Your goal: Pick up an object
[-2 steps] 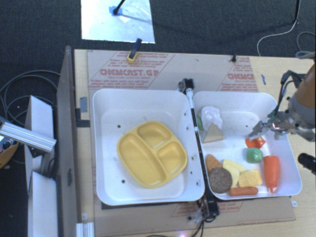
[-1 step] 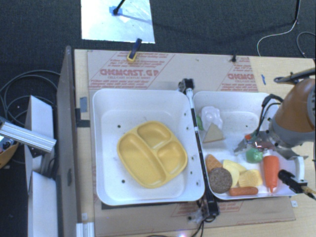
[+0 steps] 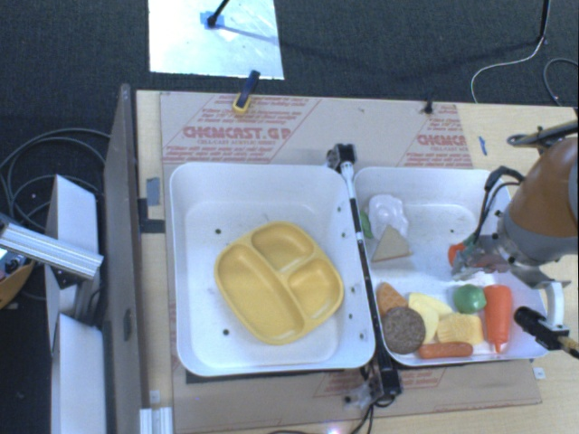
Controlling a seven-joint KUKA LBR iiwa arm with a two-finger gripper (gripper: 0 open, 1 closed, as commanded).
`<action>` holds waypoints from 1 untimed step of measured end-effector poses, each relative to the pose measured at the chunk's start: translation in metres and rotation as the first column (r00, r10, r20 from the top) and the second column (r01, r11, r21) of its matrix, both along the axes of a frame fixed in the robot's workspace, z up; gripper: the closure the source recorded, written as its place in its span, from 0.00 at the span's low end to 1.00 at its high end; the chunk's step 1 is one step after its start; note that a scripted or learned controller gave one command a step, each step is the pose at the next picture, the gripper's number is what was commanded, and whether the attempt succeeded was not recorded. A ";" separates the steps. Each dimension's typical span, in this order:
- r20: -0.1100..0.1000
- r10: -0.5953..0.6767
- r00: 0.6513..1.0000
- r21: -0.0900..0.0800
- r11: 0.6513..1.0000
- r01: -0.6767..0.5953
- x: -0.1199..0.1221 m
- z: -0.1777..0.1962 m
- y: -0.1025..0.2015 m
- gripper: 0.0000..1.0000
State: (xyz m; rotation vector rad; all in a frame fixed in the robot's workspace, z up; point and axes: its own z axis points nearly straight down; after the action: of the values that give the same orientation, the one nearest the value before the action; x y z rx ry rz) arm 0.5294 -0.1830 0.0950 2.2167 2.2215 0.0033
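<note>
Claw (image 3: 472, 259) low over right bin (image 3: 425, 181), at 3 o'clock side of that bin, under grey wrist and orange band of arm (image 3: 543, 204). Claw state: cannot tell; tips too dark and blurred against bin floor. Small red-orange piece (image 3: 456, 253) just at 9 o'clock of claw, touching or nearly so; unclear whether gripped.

Directly at 6 o'clock of claw: green round item (image 3: 469, 298), resting on bin floor. Just at 3 o'clock of green item: orange carrot (image 3: 497, 316), lying lengthwise toward 6 o'clock. At 9 o'clock of green item: yellow pieces (image 3: 445, 319), clustered, touching one another. Further toward 9 o'clock: brown round patty (image 3: 403, 330), with orange-brown piece (image 3: 391, 297) at its 12 o'clock. Along bin's 6 o'clock wall: red sausage-like item (image 3: 444, 351), lying flat under yellow pieces.

At 10 o'clock of claw, well apart: tan wedge (image 3: 391, 245), with white lumpy item (image 3: 387, 212) just at its 12 o'clock. Slim green item (image 3: 367, 226) beside bin's 9 o'clock wall.

Left bin (image 3: 262, 177) beside right bin, walls touching. Yellow divided tray (image 3: 278, 281) inside, set at a slant, three compartments.

Both bins on brown printed board (image 3: 271, 120) on counter. Reflective sheet (image 3: 215, 23) at 12 o'clock, on dark floor.
</note>
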 end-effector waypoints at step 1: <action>0.000 0.000 1.000 0.000 1.000 0.000 0.000 0.000 0.000 0.00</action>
State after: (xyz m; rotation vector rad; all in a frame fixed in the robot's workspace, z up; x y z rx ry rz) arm 0.5293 -0.1828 0.0946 2.2171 2.2220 0.0033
